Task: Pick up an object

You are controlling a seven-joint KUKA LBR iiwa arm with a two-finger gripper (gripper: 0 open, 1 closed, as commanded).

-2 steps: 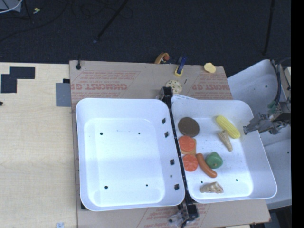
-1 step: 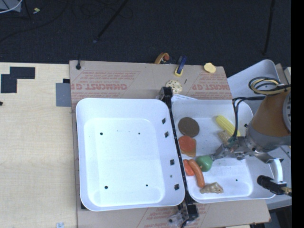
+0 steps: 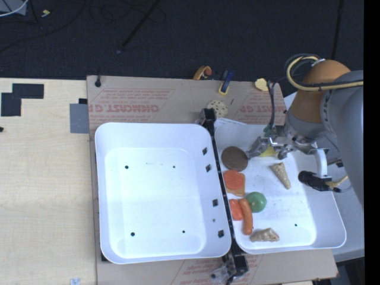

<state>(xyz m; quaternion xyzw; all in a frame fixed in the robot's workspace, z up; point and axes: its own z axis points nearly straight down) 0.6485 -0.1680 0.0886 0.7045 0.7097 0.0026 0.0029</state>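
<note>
- Arm [image 3: 332, 105] reaches in from the right; gripper [image 3: 270, 147] sits low over the upper part of the right bin [image 3: 323, 233].
- Can't tell if the gripper is clenched or released; nothing visibly grasped.
- Candidate objects in the right bin: brown disc [image 3: 234, 158] just left of the gripper, orange piece [image 3: 234, 183], green ball [image 3: 256, 201], carrot [image 3: 246, 215], cone [image 3: 281, 175], tan lump [image 3: 264, 236].
- Left bin [image 3: 107, 159] lies alongside.

Robot lab, white bins [image 3: 151, 138], taped cardboard [image 3: 148, 103], cables [image 3: 136, 22]

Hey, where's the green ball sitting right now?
The green ball lies in the right bin, near its left wall, touching the carrot below it and just below the orange slice.
</note>
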